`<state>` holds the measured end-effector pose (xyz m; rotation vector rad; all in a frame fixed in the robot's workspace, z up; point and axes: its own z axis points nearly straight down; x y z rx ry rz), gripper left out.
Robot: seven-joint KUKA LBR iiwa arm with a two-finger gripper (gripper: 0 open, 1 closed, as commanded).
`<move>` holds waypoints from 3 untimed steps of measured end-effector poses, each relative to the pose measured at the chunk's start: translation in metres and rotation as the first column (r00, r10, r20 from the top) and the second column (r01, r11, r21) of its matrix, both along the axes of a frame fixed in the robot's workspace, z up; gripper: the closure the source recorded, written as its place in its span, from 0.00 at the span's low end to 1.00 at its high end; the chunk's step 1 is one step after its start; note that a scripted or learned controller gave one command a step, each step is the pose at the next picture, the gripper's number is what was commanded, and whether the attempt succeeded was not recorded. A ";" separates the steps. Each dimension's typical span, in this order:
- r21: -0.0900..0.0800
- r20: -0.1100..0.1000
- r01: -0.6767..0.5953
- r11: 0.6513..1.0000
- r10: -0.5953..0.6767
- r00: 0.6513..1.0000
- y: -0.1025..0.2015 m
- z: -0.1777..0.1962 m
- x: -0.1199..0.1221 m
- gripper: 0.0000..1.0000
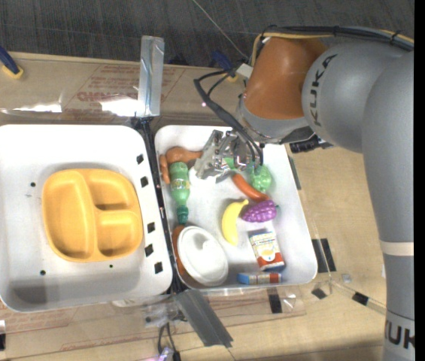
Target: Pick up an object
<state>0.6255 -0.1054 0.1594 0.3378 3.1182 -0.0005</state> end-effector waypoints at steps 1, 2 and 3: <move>0.000 0.001 0.042 0.999 -0.042 0.999 0.023 0.045 0.024 1.00; 0.000 0.000 0.223 0.975 -0.223 0.975 0.000 0.107 0.021 1.00; -0.001 0.003 0.215 0.977 -0.215 0.977 0.002 0.117 0.022 1.00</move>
